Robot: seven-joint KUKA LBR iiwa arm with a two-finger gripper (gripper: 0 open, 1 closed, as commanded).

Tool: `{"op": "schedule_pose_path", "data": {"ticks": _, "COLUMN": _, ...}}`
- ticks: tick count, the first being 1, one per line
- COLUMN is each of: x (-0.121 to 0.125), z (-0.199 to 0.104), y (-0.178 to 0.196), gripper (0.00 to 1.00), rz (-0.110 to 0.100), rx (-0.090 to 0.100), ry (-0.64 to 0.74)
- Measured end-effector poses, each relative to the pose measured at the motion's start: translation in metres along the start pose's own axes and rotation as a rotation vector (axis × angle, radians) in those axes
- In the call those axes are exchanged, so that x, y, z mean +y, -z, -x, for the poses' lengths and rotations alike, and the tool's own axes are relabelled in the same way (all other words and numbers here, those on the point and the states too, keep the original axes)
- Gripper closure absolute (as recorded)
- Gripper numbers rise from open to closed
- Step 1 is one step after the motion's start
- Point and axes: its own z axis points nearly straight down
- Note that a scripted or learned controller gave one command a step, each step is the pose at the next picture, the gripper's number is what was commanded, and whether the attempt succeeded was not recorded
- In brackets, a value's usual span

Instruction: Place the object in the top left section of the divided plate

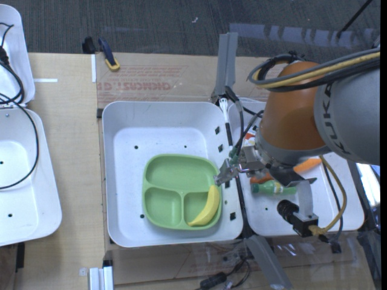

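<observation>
The gripper hangs by the green divided plate's right rim; a banana lies in its near-right section. Whether the gripper grasps anything, I cannot tell.

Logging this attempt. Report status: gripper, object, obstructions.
Gripper at the divided plate's right rim, finger state unclear. Banana lying in the plate's lower right section, top section bare. No obstruction over the plate.

The big grey arm with its orange band blocks most of the right-hand white bin. A green bottle and an orange carrot-like piece peek out from under it, half covered. Gripper fingers: too small to read.
</observation>
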Motion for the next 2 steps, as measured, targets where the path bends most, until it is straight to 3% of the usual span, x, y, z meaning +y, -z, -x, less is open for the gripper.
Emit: {"op": "schedule_pose_path", "data": {"ticks": 2, "x": 0.0000, "z": 0.0000, "y": 0.0000, "gripper": 0.00, "rz": 0.000, "rx": 0.000, "ry": 0.000}}
